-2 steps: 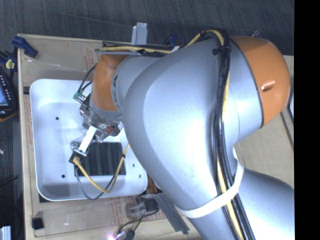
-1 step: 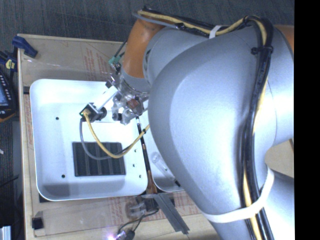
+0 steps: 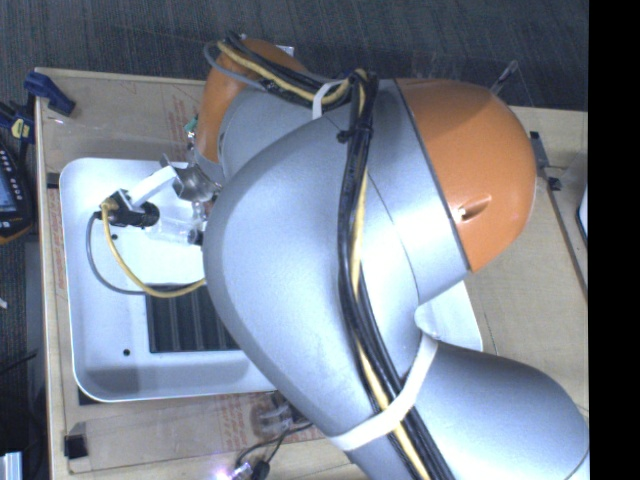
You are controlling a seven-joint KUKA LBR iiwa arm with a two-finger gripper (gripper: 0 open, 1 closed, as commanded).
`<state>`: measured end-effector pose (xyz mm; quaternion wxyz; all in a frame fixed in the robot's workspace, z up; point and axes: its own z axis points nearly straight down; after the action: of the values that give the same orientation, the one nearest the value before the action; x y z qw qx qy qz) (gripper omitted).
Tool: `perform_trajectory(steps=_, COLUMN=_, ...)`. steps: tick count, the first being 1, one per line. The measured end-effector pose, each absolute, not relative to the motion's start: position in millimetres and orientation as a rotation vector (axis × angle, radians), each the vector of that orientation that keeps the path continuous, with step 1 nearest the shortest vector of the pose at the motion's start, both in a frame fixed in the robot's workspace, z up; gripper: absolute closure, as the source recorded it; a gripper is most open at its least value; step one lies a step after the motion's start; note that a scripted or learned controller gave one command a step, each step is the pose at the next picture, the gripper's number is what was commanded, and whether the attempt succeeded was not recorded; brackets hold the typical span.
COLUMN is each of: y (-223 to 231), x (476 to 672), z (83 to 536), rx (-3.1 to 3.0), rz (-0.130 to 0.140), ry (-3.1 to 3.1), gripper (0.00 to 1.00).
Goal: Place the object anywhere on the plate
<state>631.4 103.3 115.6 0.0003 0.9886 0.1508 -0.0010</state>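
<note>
The grey arm (image 3: 330, 268) with its orange band (image 3: 470, 168) covers most of the camera view and hides the right bin. Its wrist reaches down into the left white bin (image 3: 90, 338). The gripper (image 3: 182, 211) hangs over the upper middle of that bin, with a white and black fitting (image 3: 135, 206) sticking out to its left. A yellow cable (image 3: 125, 278) loops from the fitting across the bin floor. The arm hides whatever lies beneath the gripper.
A dark slatted grille (image 3: 185, 320) lies in the floor of the left bin, partly under the arm. A blue clamp (image 3: 46, 90) sits at the bench's far left corner. Black gear (image 3: 12, 193) stands past the left edge. Bare wooden bench (image 3: 140, 433) shows in front.
</note>
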Motion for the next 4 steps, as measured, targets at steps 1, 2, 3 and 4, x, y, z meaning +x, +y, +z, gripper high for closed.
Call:
perform_trajectory(steps=1, y=167.2, x=643.2, z=172.1, rx=3.114, rz=0.002, ry=0.412, gripper=1.00)
perform_trajectory(steps=2, y=137.4, x=617.4, z=258.0, rx=3.053, rz=-0.007, ry=0.756, gripper=1.00)
perform_trajectory(steps=3, y=217.9, x=639.6, z=332.4, rx=3.076, rz=0.003, ry=0.637, gripper=1.00)
perform_trajectory(steps=4, y=180.0, x=598.8, z=425.8, rx=2.922, rz=-0.007, ry=1.164, gripper=1.00)
